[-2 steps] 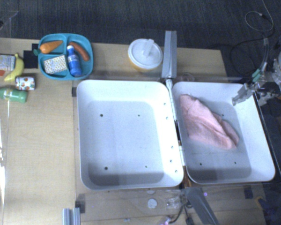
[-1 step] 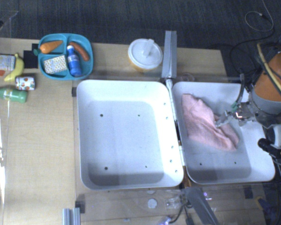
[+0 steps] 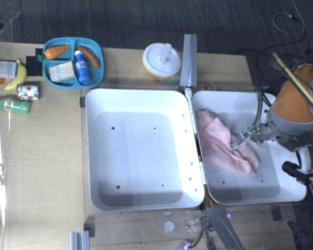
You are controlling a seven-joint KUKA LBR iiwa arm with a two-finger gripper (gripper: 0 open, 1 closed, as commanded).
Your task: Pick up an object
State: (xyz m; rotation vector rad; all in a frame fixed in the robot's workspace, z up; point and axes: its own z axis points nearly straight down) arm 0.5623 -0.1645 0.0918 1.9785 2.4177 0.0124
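Here the gripper (image 3: 243, 138) sits low in the right bin (image 3: 287, 189), right of centre in the frame, at the right edge of the pink cloth (image 3: 221, 144). The cloth lies crumpled along that bin's left wall, from its upper left corner down toward the middle. Whether the claw is spread, pressed together or pinching fabric cannot be told; the tips are small and blur into the cloth's folds. The arm (image 3: 295, 103) comes in from the right, its orange band above the bin's upper right corner.

The left bin (image 3: 141, 147) takes the centre of the frame. A blue tray (image 3: 96, 61) of toy food sits at upper left and a white lidded cup (image 3: 161, 60) at top centre, both well apart from the work.

The likely failure is a thin grasp: if the claw catches only an outer fold, the cloth may slip free on lifting. Soft fabric also drapes, so a trailing end could snag the rim between the bins. Pressing too deep risks scraping the bin floor.
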